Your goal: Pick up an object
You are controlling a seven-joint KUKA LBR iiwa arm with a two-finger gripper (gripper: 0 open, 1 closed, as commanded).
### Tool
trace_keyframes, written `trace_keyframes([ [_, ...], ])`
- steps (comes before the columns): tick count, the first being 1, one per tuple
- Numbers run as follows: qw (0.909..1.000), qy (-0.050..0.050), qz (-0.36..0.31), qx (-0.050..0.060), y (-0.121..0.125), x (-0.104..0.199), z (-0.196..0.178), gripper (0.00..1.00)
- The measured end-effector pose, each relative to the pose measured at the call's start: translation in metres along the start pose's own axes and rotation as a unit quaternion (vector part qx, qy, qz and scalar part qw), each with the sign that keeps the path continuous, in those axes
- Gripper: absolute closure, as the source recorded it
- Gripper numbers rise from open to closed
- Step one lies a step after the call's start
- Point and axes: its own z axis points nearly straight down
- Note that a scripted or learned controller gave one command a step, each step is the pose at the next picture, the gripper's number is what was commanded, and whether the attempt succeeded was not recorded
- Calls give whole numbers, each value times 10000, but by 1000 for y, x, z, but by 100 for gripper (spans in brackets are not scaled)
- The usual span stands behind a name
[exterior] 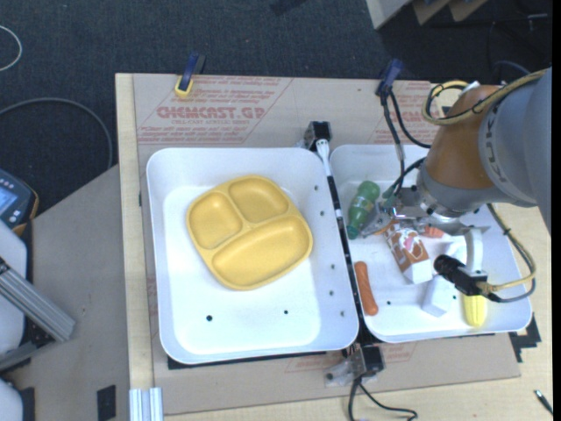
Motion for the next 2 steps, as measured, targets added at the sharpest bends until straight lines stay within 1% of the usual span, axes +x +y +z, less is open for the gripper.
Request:
trace_keyframes([
  [1, 10000, -4, 17, -20, 0, -2, -12, 100],
  [2, 10000, 39, -40, -20, 22, 89, -105, 100],
])
